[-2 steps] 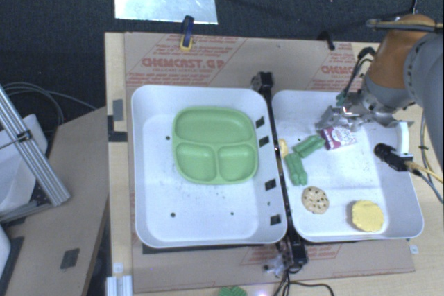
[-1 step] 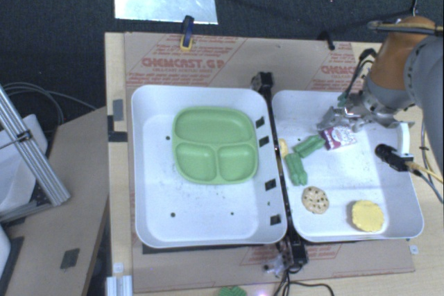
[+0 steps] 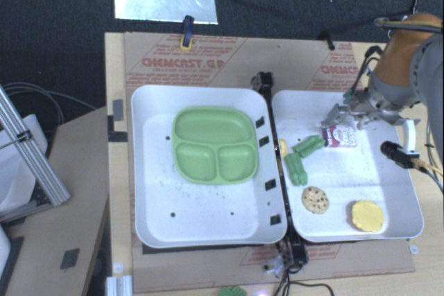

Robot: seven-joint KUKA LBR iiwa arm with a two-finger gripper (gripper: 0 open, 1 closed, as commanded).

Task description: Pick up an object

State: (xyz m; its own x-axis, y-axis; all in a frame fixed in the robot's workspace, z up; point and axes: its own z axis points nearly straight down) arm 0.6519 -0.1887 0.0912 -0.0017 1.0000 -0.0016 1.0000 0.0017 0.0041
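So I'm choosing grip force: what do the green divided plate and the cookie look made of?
The green divided plate looks like moulded plastic with a matte finish: uniform colour, soft rounded compartment edges. The cookie looks like a toy, probably plastic or foam, tan with dark spots; too small to tell which.

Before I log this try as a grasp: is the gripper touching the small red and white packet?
Cannot tell. In the camera view the gripper sits right at the red and white packet, overlapping its top edge, but neither contact nor gap shows plainly.
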